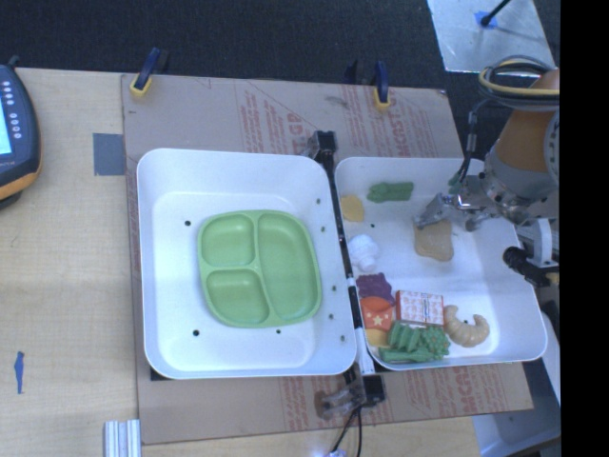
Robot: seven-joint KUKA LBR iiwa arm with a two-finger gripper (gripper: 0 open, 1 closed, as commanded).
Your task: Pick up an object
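1. Readable writing is scarce. The brown cardboard sheet [285,112] under the bins carries faint red printing along its edges, too blurred to read. The small red-and-white box [420,307] in the right bin has a printed face, also illegible. The handheld pendant [14,131] at the left edge shows a screen and rows of buttons, no legible text.

2. The bench [67,293] is light wood. Blue and yellow clamps [381,86] pin the cardboard at its far edge, and a grey tape patch [108,153] sits left of the bins. Beyond the bench the floor is dark, with a pale sheet [485,17] lying on it at upper right.

3. The left bin [162,255] holds a green divided plate [259,268], three compartments, lying flat near its centre.

4. The right bin [504,284] holds the candidates for picking: a green leafy piece [390,192] near the far wall, a yellow piece [353,208] and a white crumpled piece [363,250] along the left wall, a tan piece [435,245] in the middle, and along the near wall a purple piece [373,285], a red piece [378,314], green beans [416,343] and a shrimp [467,327].

5. The gripper [447,209] hangs over the right bin, just above the tan piece. Whether its pincer is spread or pressed together cannot be told; nothing is seen between its tips.
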